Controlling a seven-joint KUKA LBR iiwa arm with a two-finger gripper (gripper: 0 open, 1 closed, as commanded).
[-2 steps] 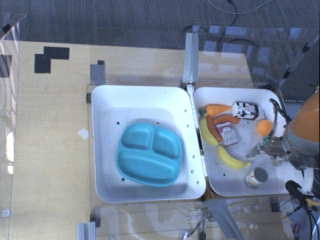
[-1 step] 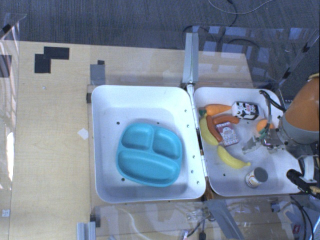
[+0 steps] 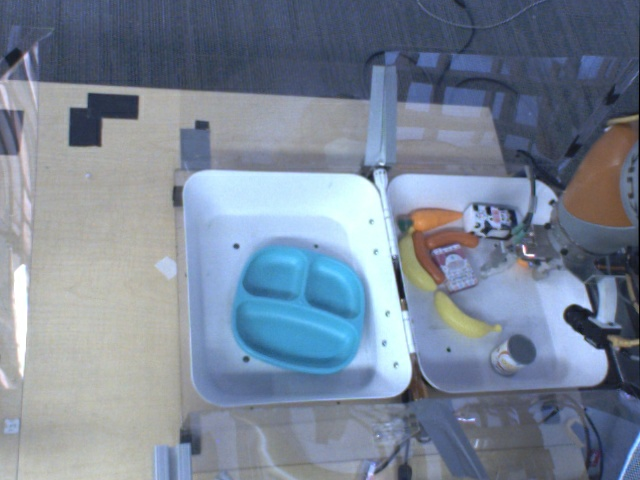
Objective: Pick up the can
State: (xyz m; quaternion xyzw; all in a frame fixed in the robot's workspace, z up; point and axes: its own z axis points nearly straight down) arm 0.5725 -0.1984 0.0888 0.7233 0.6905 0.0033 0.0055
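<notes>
can (image 3: 512, 354) upright in right bin (image 3: 575, 373) | banana (image 3: 463, 316) just beside

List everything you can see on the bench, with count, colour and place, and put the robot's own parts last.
bins: 2, white, side by side on the bench
divided plate: 1, turquoise, middle of the left bin
bananas: 2, yellow, right bin, one by its left wall, one nearer the middle
carrot: 1, orange, top of the right bin
small carton: 1, white and black, right of the carrot
packet: 1, red and grey, between the bananas
can: 1, silver, upright, front of the right bin
cable: 1, pale, on the floor beyond the bench
arm: 1, grey and orange, over the right bin's right edge
</notes>
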